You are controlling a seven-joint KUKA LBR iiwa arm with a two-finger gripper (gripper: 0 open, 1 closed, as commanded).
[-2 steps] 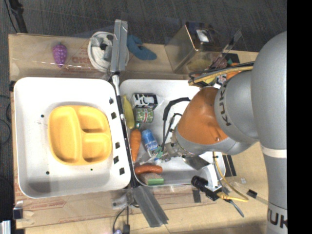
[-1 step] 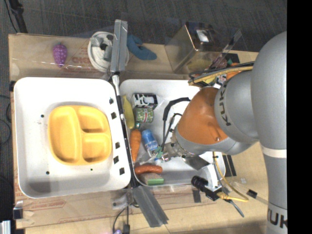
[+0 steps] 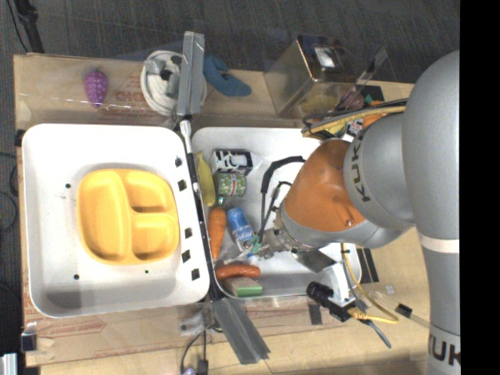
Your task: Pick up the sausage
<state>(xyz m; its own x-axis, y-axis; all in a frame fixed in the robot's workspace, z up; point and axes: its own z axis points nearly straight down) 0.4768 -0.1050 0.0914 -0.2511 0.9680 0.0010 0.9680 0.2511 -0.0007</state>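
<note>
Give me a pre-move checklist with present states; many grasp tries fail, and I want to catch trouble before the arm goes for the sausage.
1. Reddish-brown sausage visible in the right white bin: ok.
2. Sausage top unobstructed: ok.
3. Room around it: not ok; a green block lies against it and an orange carrot ends close by.
4. Two-finger gripper above the sausage: not ok; it sits beside the blue-labelled bottle.
5. Gripper holding nothing: cannot tell.

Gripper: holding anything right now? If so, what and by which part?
Cannot be told. The gripper is low in the right bin, above the sausage, which lies on the bin floor with nothing visibly around it.
</note>
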